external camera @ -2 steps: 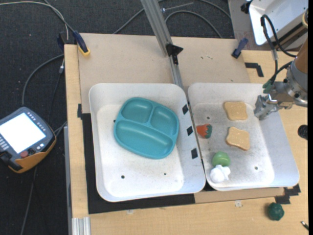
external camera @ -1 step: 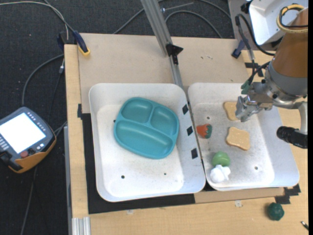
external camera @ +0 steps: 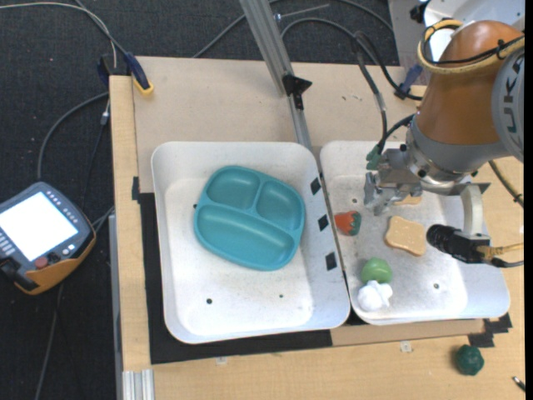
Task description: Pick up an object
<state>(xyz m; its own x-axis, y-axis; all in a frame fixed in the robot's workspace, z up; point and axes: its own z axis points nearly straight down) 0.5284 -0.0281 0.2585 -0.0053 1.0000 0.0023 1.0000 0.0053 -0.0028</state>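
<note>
Nearest the camera, a small dark-green ball [external camera: 469, 359] lay on the bare bench outside the bins, at about five o'clock from my claw. Inside the right white bin [external camera: 475, 294], close to its near rim, sat a white lumpy toy [external camera: 376, 295] with a round green ball-like piece [external camera: 376, 269] touching it just behind. Farther in, a tan toast-shaped slice [external camera: 405, 235] lay at five o'clock from my claw, and a small red-and-green strawberry-like piece [external camera: 347, 222] at eight o'clock — both near, neither touched.

My claw [external camera: 381, 197] hung over the right bin's far half; whether it was clenched or released I could not tell, and nothing showed in it. I judged this the approach step — a target chosen, nothing lifted. Next called for centring over one piece, likely the slice, then descending.

In the left white bin [external camera: 179, 307] lay a teal divided plastic plate [external camera: 248, 217].
</note>
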